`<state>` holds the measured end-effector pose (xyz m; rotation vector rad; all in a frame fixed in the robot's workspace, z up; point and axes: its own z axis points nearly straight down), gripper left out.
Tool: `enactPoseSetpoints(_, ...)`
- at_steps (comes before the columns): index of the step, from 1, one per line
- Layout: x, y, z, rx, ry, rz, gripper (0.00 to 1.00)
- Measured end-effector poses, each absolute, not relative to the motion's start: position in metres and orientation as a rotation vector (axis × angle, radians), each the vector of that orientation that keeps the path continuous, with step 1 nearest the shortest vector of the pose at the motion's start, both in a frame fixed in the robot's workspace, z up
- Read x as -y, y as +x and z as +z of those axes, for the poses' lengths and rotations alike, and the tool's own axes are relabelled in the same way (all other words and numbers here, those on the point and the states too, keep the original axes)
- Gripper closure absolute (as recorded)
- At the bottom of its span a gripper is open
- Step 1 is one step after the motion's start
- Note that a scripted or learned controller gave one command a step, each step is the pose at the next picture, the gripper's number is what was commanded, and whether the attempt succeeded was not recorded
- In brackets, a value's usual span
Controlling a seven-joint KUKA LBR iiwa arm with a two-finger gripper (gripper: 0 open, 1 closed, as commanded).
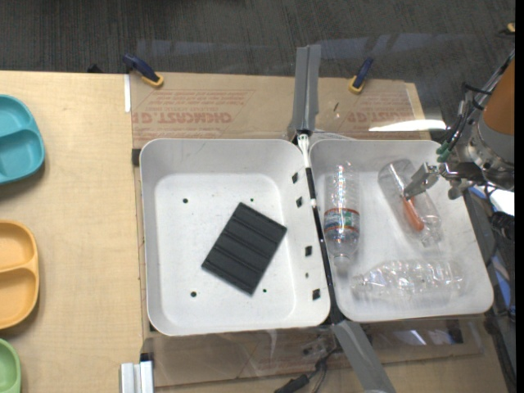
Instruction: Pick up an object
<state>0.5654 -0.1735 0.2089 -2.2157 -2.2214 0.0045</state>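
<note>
Over the right bin's (483, 297) far right rim hung the end effector (438, 174), its dark fingers spread slightly and one tip just beside the upper end of a clear tube with an orange core (412, 207); nothing sat between the fingers. Taking the right bin as the landmark and reading from the left: far to its left, on the tan bench (74, 301), lay a teal tray (18, 150), an orange tray (16, 273) nearer the viewer, and a green one (6, 367) at the bottom edge. Just left of the right bin, touching it along the shared rim, stood the left bin (151, 219), with a black ribbed slab (244, 247) lying tilted near its middle. Inside the right bin, against its left wall, lay a clear water bottle (341, 215) with a red and blue label, its cap pointing to the far side. Right of that bottle lay the tube, slanted, and along the bin's near wall rested a crumpled clear plastic bottle (408, 278) on its side. Behind both bins lay a sheet of brown cardboard (213, 109) held by two clamps.
</note>
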Motion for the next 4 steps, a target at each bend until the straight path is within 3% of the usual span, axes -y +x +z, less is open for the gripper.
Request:
enactPoseSetpoints(1, 0.188, 0.586, 0.104, 2.109, -2.322, 0.006, 0.00)
enactPoseSetpoints(2, 0.187, 0.615, 0.091, 2.199, -2.243, 0.003, 0.00)
enactPoseSetpoints(3, 0.187, 0.614, 0.099, 2.200, -2.240, 0.005, 1.00)
enactPoseSetpoints(4, 0.090, 0.620, 0.190, 2.130, -2.305, 0.005, 1.00)
